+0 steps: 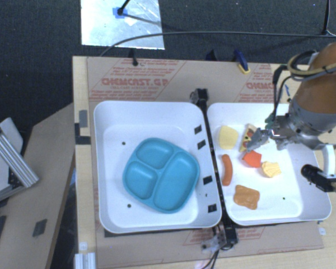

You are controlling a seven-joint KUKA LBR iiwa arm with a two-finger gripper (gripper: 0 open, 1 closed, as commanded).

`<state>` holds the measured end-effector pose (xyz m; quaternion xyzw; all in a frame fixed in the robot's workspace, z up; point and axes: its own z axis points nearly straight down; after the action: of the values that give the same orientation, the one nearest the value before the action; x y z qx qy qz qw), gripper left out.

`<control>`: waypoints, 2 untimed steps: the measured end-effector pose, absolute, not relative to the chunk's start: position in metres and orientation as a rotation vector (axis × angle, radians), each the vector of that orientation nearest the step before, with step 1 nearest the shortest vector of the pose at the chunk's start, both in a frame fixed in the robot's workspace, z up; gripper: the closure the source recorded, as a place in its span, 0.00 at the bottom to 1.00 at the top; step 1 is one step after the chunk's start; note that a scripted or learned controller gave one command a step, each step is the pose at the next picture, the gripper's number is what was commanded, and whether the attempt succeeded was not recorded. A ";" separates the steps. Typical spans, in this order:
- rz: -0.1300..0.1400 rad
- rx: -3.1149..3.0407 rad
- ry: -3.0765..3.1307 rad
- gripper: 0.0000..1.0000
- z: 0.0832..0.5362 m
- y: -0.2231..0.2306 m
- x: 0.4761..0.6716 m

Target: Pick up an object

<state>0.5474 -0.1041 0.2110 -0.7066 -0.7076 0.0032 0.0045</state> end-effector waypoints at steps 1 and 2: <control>-0.002 -2.218 -2.226 0.00 0.217 -0.104 0.550; 0.002 -2.218 -2.222 0.00 0.176 -0.104 0.549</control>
<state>0.5488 -0.1037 0.1756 -0.7066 -0.7076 0.0005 0.0011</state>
